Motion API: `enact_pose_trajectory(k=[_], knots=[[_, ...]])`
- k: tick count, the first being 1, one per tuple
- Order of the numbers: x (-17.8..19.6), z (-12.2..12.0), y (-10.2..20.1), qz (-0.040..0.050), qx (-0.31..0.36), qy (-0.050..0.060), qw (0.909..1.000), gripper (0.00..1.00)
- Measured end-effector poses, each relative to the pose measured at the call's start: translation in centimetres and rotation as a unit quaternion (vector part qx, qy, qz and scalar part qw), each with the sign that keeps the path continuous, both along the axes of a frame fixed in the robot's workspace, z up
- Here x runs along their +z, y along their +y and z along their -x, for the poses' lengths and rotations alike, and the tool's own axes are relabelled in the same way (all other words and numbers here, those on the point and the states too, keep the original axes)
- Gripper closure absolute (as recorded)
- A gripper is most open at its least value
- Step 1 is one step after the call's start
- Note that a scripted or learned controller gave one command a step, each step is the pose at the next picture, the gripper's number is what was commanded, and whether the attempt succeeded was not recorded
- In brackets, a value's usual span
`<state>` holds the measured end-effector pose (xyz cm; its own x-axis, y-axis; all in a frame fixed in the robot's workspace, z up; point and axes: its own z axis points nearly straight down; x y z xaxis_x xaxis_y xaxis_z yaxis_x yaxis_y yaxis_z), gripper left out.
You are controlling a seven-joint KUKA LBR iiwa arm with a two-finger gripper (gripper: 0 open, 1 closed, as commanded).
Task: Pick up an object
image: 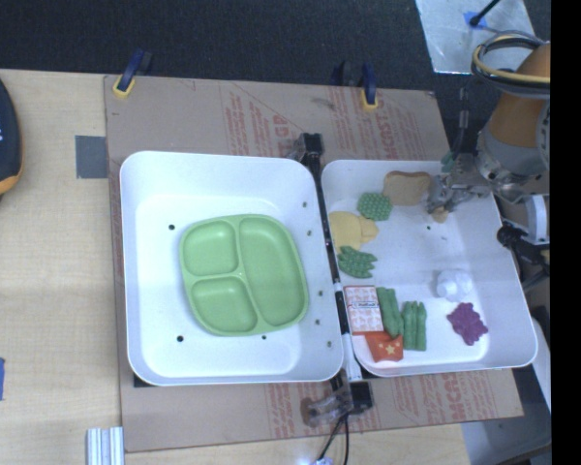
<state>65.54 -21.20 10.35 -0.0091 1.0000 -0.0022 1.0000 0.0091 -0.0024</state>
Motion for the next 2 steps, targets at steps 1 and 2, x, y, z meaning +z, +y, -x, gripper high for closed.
enact_pose_trajectory(k=[1,2], knots=[[7.3,7.6,3.9,-0.002,-0.003,0.001,1.0,1.0],[10.8,9.7,5.4,-0.0019,-0.002,0.0,1.0,1.0]])
